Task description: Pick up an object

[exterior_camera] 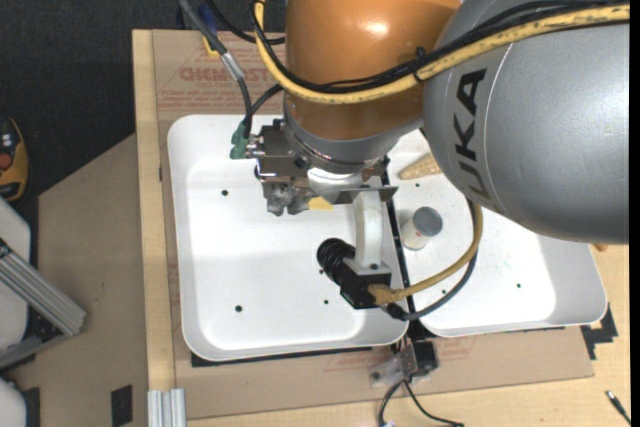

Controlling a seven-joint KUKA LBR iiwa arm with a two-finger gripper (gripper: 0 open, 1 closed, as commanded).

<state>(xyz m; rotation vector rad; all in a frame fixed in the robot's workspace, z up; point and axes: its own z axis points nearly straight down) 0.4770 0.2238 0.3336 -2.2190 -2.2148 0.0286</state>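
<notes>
Tan wedge (418, 167) lies crosswise in the right bin (520, 310), tip pointing left; the arm's (540, 115) hold cannot be told.

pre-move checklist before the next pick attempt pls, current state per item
1. Arm over the bins: ok, its wrist hangs above the left bin.
2. Gripper position: ok, low over the left bin's upper middle.
3. Object between the fingers: cannot tell, the wrist hides them.
4. Target in view: ok, a small grey cylinder stands in the right bin, near the divider.
5. Other items: cannot tell, a tan piece peeks out beside the arm, mostly hidden.
6. Cable routing: ok, the yellow loop hangs over the divider, apart from the cylinder.
</notes>
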